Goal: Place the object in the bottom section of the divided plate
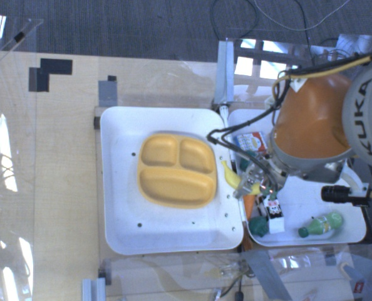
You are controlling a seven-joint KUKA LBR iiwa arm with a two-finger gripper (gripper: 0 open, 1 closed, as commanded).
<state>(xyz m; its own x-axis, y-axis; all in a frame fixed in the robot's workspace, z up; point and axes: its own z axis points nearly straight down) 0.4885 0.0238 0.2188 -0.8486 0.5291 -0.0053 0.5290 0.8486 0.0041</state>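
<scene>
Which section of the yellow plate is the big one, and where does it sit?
The long section along the bottom edge of the divided plate, spanning its full width. The other two sit side by side above it, each about half as wide.

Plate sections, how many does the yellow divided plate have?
3: on the yellow plate in the left bin, two small sections sit at the top, one long section at the bottom.

Grey KUKA-lettered arm [361, 115] with orange band, black cables.
</scene>
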